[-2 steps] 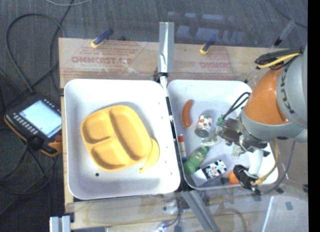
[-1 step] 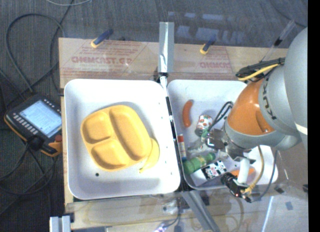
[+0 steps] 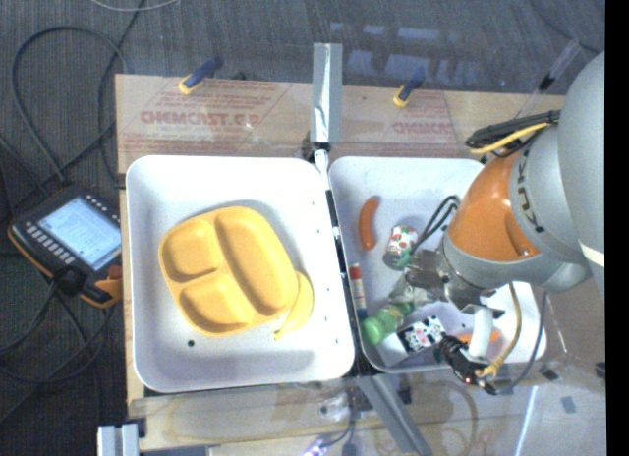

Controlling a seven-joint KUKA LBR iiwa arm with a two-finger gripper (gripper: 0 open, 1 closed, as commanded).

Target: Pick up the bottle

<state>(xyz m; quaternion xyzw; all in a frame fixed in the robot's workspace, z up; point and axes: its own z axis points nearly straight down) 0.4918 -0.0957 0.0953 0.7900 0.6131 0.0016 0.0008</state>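
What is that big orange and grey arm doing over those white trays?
The robot arm is reaching into the right bin, where small items lie: an orange sausage-shaped toy, a small patterned cup and a green bottle near the bin's front corner. Its gripper hangs low just beside the bottle, which lies in the bin, not lifted. The left bin holds a yellow divided plate.

A brown worktop (image 3: 226,120) with faded red lettering carries two shallow white bins side by side: the left bin (image 3: 147,277) fills the middle of the frame, the right bin (image 3: 432,174) sits toward the right. Two yellow-and-blue clamps (image 3: 198,76) grip its upper edge.
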